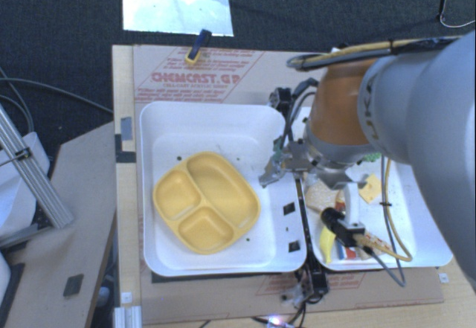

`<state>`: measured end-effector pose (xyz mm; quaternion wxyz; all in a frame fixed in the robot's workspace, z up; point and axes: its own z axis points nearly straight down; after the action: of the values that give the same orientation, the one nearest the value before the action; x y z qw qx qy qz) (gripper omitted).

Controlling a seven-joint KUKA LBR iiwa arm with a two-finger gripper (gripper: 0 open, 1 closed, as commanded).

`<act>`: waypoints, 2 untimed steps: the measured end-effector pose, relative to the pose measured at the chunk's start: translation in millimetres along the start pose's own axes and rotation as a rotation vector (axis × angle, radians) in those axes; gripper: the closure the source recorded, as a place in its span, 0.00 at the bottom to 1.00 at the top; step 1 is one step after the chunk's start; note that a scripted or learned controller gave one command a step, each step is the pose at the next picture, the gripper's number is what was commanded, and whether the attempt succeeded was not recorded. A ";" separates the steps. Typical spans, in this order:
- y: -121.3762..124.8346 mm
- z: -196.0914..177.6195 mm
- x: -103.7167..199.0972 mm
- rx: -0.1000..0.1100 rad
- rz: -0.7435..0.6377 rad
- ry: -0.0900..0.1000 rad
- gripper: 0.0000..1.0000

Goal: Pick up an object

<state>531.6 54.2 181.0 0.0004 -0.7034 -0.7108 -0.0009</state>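
Even overhead light is brightening the white bins (216, 122) left of the gripper (277, 168); the near arm (416, 111) is blurring, shadows staying soft.

The bench (126, 193) bears a left bin (216, 122) and right bin (428, 237).

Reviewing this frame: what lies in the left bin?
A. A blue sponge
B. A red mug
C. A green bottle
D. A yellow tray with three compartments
D: the yellow divided tray lies flat in the left bin, its three compartments facing up.
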 end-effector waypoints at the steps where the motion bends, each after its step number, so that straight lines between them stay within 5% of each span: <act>1: 59.3 -3.9 29.6 -0.006 0.003 -0.001 0.00; 2: -13.0 -2.8 -8.0 0.006 0.013 -0.003 0.00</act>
<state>518.7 46.0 183.8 0.0015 -0.7081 -0.7061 0.0020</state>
